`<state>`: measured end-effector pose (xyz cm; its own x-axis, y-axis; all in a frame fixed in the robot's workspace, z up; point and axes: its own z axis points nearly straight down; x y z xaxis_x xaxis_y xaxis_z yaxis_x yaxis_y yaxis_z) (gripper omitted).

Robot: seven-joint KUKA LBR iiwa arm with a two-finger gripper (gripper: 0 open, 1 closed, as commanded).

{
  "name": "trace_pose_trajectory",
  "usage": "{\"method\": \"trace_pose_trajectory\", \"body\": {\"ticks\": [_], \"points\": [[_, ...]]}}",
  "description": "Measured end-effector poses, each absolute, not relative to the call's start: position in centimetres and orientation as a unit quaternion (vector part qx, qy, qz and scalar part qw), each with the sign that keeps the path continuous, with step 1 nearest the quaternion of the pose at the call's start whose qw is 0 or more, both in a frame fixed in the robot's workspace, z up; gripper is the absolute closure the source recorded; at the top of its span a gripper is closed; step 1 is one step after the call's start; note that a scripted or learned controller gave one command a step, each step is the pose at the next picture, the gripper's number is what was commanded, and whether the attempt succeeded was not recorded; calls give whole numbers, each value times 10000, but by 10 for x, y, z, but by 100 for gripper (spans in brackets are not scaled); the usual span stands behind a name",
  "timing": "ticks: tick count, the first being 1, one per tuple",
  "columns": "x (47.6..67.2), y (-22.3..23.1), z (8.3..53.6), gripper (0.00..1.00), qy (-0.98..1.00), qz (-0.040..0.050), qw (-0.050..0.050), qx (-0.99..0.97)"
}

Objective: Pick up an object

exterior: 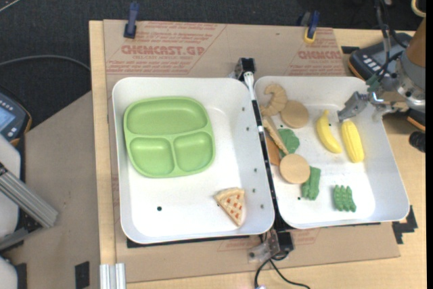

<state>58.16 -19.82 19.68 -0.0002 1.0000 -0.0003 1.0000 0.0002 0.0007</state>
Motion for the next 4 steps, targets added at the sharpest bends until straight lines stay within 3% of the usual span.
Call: {"method": "trace_pose_trajectory", "body": {"ticks": [1,2,3,4], "points": [[616,-213,84,0,7070,46,-8,7072],[614,-215,96,100,7080,6,10,7062],[663,-172,83,100,7065,-100,-69,7077],[606,-113,85,100,7080,-4,-24,7062]]}}
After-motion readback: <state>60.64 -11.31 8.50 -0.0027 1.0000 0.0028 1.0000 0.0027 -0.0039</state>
